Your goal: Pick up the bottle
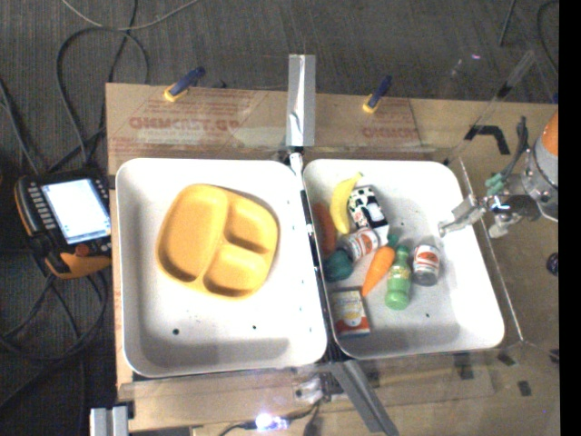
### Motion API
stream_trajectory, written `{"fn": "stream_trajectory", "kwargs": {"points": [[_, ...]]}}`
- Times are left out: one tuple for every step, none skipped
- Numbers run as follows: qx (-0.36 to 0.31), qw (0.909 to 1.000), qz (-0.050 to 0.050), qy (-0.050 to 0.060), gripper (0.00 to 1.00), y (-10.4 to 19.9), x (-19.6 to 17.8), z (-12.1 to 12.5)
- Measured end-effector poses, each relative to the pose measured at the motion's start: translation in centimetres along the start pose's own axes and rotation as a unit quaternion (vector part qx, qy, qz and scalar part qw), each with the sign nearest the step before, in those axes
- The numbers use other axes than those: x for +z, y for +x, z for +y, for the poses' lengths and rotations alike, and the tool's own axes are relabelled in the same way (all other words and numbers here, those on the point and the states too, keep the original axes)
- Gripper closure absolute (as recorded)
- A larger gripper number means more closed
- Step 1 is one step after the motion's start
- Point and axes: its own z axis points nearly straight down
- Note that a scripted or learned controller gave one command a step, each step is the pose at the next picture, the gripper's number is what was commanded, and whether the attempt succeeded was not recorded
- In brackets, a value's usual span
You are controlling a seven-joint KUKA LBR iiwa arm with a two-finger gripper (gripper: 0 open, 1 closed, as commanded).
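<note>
1. Grey carpet is showing all round the bench, cables trailing over it, and two white bins are sitting side by side: the left bin (136,334) nearest bottom-left, the right bin (472,325) beside it.
2. Starting near: a small carton (349,312) is lying at the front of the right bin, and just behind it the green bottle (398,282) is lying among the clutter, untouched.
3. A carrot (378,270) is resting right against the bottle's left side, and a can (426,263) is sitting just to its right, so it is looking hemmed in.
4. Further back, a banana (341,202) and a black-and-white box (367,209) are crowding the rear of that bin; a yellow tray (218,240) is filling the left one.
5. The gripper (495,205) is hovering at the bin's right rim, carrying nothing I can make out; how wide it is spread, I cannot tell.
6. Judging progress: nothing is done yet. The bottle is lying left of the gripper and nearer the front, so the reach, descent and grasp are all remaining.
</note>
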Motion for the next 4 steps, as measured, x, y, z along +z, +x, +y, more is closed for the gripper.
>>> {"fn": "stream_trajectory", "kwargs": {"points": [[-0.092,0.9958,0.001,-0.001,0.0,0.2,16.4,-0.5],[-0.099,0.9951,0.0,-0.002,0.0,2.0,17.2,1.4],[-0.133,0.991,-0.005,-0.009,0.0,4.6,17.5,-3.5],[-0.045,0.999,0.001,0.0,0.0,2.6,16.1,-4.0]]}}
